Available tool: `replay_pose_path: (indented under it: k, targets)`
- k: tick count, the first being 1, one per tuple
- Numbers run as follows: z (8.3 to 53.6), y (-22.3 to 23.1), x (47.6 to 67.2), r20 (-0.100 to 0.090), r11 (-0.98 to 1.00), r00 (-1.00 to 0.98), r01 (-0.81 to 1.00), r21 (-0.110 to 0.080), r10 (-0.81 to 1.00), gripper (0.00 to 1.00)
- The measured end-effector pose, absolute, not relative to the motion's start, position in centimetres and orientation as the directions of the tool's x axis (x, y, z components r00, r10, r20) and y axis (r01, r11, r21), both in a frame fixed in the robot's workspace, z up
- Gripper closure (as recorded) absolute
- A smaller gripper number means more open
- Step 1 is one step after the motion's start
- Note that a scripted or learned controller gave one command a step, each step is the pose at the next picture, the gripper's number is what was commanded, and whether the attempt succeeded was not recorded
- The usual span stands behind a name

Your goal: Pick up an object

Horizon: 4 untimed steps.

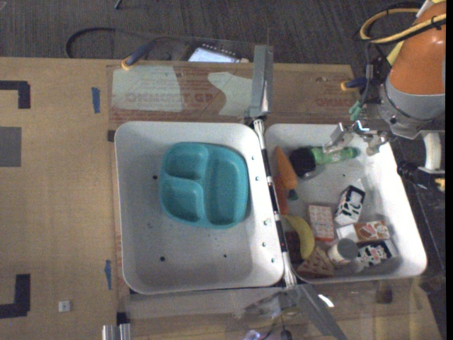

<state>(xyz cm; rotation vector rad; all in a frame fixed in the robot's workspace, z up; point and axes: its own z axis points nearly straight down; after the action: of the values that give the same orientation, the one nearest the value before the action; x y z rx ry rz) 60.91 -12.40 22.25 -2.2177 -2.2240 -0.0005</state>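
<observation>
**Upper right of the frame: end effector over the cluttered bin**

Upper right of the frame, my end effector (352,134) hangs over the right bin (414,250), beside a green bottle (338,154); whether it is released or clenched I cannot tell. That bottle looks light, stiff and slippery, so I'd take it across its body. Nearby lie a carrot (286,169) and banana (304,234). The small cartons lower down blur together.

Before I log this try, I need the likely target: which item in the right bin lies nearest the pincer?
The green bottle, lying on its side at the bin's far edge, right under the pincer; the carrot and banana lie farther off.
</observation>
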Motion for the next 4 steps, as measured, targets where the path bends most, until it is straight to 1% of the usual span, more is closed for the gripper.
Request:
replay_pose_path:
  k: [1, 2, 3, 4]
  targets:
    - [13.7, -16.6, 62.9, 0.0, 0.072, -0.072, 0.997, 0.0, 0.997, 0.0]
    - [8.6, -16.2, 54.9, -0.001, 0.017, -0.017, 1.0, 0.003, 1.0, 0.0]
    - [9.8, -16.2, 55.1, -0.001, 0.016, -0.016, 1.0, 0.009, 1.0, 1.0]
    - [8.8, -12.9, 59.3, -0.001, 0.1, -0.1, 0.995, 0.008, 0.995, 1.0]
